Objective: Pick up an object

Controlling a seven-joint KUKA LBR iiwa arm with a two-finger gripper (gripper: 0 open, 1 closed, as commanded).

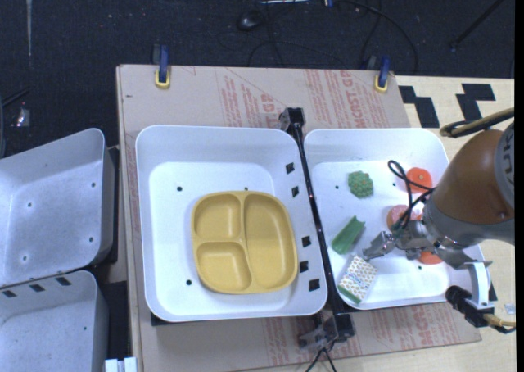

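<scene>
The arm reached in from the right, low over the right-hand bin (426, 145), and its gripper (383, 246) hung just above the bin floor with the fingers parted a little and nothing between them. No object had been lifted at that point. Candidates lay close around it: a green stick (348, 234) just to the left of the fingertips, a small patterned packet (358, 279) just below them near the bin's front edge, a bumpy green lump (360, 183) further back, and some orange-red pieces (418, 179) partly hidden behind the wrist and cable. The left-hand bin (164, 198) held only a yellow divided plate (243, 241), well apart from the action.

By my reckoning the stick or the packet was the nearest prize. To do it well, the fingers wanted to straddle one piece alone, across its narrow side, go right down to the floor before closing, and stay clear of the divider between the bins. The packet looked flat and awkward to pinch; the stick seemed the safer bet. Lift straight up, slowly.
</scene>
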